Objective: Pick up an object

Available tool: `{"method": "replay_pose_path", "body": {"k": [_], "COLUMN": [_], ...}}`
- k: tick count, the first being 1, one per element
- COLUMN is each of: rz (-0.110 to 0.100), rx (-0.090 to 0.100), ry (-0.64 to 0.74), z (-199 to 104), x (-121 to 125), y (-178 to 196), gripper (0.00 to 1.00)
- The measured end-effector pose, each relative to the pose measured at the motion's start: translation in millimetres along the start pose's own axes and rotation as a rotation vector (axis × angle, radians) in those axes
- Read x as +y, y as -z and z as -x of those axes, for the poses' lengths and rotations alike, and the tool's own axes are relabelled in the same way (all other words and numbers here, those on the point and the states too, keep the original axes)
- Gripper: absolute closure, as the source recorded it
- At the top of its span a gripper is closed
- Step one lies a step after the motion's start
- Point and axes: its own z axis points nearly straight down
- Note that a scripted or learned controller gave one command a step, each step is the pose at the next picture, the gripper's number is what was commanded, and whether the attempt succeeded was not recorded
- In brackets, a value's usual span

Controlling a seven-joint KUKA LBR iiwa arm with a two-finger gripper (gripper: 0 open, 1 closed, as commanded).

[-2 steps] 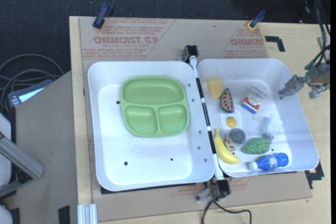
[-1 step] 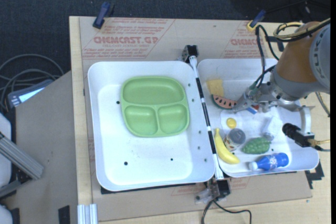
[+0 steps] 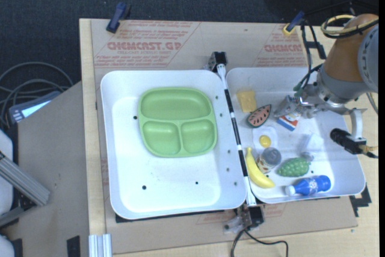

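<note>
Nearest, a blue plastic bottle (image 3: 310,185) lies well below the claw (image 3: 293,106), whose grip I cannot tell.

One fixed camera high above the bench (image 3: 180,39), slanted down over both white bins (image 3: 120,147).

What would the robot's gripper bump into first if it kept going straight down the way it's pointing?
Probably the small red, white and blue packet. The gripper hangs just above it in the right bin, pointing down. Depth is hard to judge from this slanted view, so it might touch the bin floor beside it instead.
</note>
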Motion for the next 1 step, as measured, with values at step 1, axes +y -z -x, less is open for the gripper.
{"method": "replay_pose_path", "body": {"k": [1], "rz": [0.0], "rx": [0.002], "ry": [0.001], "z": [-75.7], "x": [16.6], "y": [0.0], "gripper": [0.0]}}
